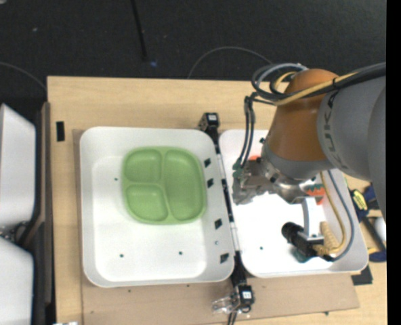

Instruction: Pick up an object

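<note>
Since the grey-and-orange arm point(302, 134) is hanging low in the right shallow white bin point(265, 225), state of the jaws untellable, it's probably needing to be centring squarely over the small orange-red piece point(314, 192) lying there.

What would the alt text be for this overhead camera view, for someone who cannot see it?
A grey and orange robot arm reaches in from the right, over the right white bin, with its gripper low near that bin's left wall. The left bin holds a green divided plate lying flat, apart from the arm.
</note>
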